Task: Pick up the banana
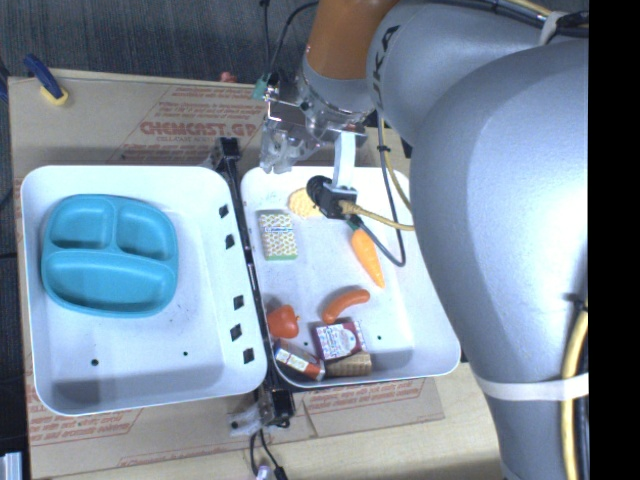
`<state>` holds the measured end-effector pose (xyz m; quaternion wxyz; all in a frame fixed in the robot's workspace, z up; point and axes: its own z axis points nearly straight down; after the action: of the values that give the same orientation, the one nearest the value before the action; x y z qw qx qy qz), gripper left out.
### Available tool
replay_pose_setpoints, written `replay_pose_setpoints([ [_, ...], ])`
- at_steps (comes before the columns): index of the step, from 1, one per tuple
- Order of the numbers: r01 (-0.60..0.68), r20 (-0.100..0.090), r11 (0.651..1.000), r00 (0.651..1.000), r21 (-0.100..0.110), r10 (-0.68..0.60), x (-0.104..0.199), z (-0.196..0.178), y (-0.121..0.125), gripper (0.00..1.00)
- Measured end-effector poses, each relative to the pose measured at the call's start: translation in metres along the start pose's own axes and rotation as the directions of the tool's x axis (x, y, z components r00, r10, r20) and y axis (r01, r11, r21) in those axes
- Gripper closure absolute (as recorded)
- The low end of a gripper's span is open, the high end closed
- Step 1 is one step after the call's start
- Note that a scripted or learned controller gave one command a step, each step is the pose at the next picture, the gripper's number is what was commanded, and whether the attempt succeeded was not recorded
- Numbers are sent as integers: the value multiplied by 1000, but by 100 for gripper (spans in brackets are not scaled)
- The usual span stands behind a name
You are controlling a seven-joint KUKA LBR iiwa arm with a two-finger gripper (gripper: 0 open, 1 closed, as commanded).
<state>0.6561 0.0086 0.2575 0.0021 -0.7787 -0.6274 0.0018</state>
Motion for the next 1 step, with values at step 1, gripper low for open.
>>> replay_pose_setpoints([
  [1, 12, 0, 1000, 1000, -4, -12, 53, -106, -12, 100],
])
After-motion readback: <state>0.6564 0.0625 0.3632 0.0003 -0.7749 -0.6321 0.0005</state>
